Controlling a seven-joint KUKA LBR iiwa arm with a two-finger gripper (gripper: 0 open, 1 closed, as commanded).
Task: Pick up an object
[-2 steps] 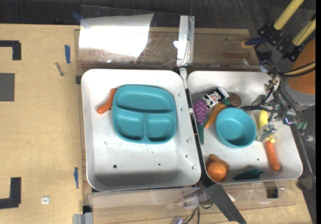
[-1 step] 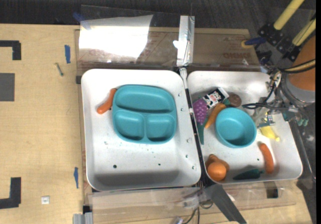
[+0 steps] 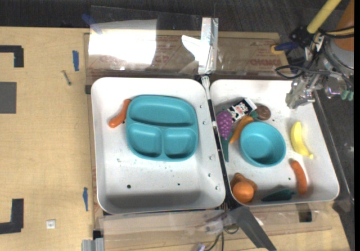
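In the right bin a teal bowl sits upright near the middle. A yellow banana lies just right of it, an orange sausage-shaped piece below that. Purple grapes and a carrot crowd the bowl's left. An orange fruit rests at the lower left corner. In the left bin a teal divided plate lies flat, an orange sausage at its left edge.

Clear plastic panel behind the white bins: faint reddish print, too blurred to read.
Small black-and-white carton in the right bin: a printed pattern, no legible words.
Readable text elsewhere: none can be made out.
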